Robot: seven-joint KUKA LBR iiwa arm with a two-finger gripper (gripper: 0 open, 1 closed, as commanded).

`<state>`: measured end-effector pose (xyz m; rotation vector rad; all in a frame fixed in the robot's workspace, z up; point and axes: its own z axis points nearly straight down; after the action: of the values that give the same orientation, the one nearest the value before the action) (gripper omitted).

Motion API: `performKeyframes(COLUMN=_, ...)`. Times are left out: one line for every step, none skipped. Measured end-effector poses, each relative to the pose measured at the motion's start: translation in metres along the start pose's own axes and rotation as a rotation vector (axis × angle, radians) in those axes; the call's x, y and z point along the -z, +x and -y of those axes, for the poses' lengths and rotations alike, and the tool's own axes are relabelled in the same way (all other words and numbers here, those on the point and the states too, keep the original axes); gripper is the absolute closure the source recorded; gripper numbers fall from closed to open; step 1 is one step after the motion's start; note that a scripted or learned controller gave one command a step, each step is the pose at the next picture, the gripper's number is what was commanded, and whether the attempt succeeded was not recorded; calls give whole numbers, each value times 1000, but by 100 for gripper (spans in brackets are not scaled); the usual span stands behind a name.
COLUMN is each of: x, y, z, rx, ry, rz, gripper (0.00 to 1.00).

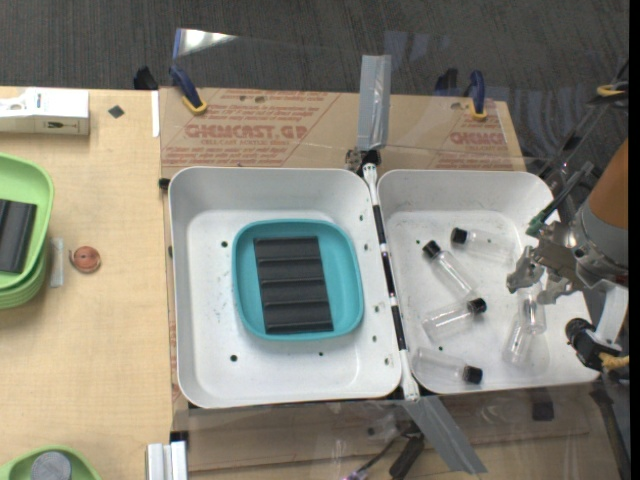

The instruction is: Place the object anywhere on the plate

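I see my end effector [533, 280] over the right bin [400, 268] — whether its fingers are apart or together I cannot tell. A clear vial [522, 332] lies just below it, long axis roughly upright; the teal plate [350, 268] sits well left

One camera was fixed above the bench [90, 368] and looked down at a slant, far enough back to take in both white bins: the left bin [195, 298] sat at the frame's centre and the right bin [405, 203] toward the right edge. Dark carpet [300, 18] ran across the top of the frame, and the arm [610, 208] entered from the right.
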<state>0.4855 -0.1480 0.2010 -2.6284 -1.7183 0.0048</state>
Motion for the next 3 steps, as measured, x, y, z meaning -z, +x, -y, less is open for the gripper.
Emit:
performKeyframes(x=8, y=0, z=-1, rx=3, ry=2, rz=2, gripper=100)
performKeyframes(x=16, y=-1, z=-1, rx=6, ry=4, rz=4, gripper=100)
performKeyframes(x=23, y=-1, z=-2, rx=9, ry=6, rz=7, gripper=100)
